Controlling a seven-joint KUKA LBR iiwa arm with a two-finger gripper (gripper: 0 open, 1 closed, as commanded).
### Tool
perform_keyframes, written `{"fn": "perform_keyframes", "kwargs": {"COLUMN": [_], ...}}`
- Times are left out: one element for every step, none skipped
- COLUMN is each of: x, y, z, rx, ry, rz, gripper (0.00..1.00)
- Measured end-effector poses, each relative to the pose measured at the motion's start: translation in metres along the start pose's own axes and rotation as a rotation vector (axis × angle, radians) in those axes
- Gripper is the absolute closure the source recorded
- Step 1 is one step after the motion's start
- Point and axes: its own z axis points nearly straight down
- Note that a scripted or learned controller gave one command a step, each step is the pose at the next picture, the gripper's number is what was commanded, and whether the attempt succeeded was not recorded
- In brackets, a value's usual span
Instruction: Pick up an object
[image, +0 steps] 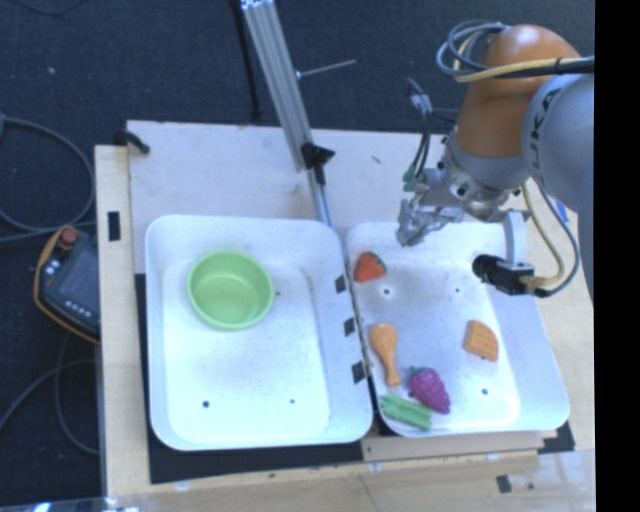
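In the camera view we find the gripper (412, 235) hanging over the upper edge of the right bin (520, 400), at about twelve o'clock of that bin. We cannot tell how it is set; nothing shows in its grasp.

The candidates for picking all lie in the right bin. A strawberry-like red piece (369, 266) sits at ten o'clock, near the gripper and just beside the wall shared with the left bin (180, 410). An orange wedge (481, 340) rests at three o'clock, apart from the others. A tan drumstick-shaped piece (385, 350), a purple grape cluster (428, 388) and a green pod (406, 411) crowd together at seven o'clock.

We judge the red piece the likeliest target, being closest, though the nearby wall may hamper the approach.

In the left bin, a green bowl (231, 289) stands upright at ten o'clock.
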Motion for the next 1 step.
{"fn": "perform_keyframes", "kwargs": {"x": [0.0554], "y": [0.0066], "z": [0.0124], "rx": [0.003], "ry": [-0.001], "rz": [0.001], "gripper": [1.0]}}
